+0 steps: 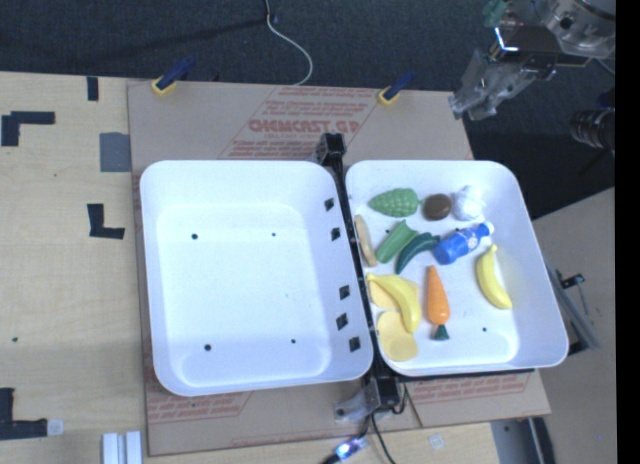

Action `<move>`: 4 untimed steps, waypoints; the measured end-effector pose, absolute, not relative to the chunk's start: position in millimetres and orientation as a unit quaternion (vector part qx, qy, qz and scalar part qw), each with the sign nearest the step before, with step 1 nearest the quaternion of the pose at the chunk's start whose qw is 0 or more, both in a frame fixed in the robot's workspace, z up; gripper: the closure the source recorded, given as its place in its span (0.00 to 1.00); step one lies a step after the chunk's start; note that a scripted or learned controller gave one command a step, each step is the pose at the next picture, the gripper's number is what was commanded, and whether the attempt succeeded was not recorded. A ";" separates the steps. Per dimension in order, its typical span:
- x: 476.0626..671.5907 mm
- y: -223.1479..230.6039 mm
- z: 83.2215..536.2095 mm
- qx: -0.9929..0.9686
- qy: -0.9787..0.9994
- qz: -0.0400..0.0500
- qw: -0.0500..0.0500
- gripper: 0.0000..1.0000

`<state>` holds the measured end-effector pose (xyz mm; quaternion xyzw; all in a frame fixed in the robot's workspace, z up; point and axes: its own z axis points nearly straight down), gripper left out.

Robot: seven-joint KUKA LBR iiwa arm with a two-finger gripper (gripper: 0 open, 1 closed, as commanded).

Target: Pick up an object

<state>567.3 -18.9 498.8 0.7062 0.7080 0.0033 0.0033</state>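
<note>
My gripper [487, 87] hangs high above the bench, off the far right corner of the right bin [530, 252], well apart from anything inside it. It grasps nothing, and whether it is released or clenched I cannot tell from this slant.

To do this step well, I judge I should pick a target with free space around it. The lone banana [491, 279] near the right wall lies apart from its neighbours, and so does the carrot [436, 296]; either would suit a straight descent, approached across its narrow width. The crowded far group looks riskier: a leafy green piece [394, 201], a brown item [437, 207], a white item [468, 200] and a blue bottle [462, 243] sit close together, with green pods [402, 243] just beside them.

By the divider lie a yellow banana bunch [395, 297] and a pale yellow piece [397, 340]. The left bin [160, 282] shows bare white floor.
</note>
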 end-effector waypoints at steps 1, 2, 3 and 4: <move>605.8 -23.2 537.0 0.707 0.708 0.001 0.003 1.00; 670.9 -15.6 533.7 0.706 0.708 0.000 0.001 1.00; 666.3 6.5 332.4 0.706 0.708 -0.007 -0.006 1.00; 640.3 10.6 447.5 0.706 0.708 0.003 0.003 1.00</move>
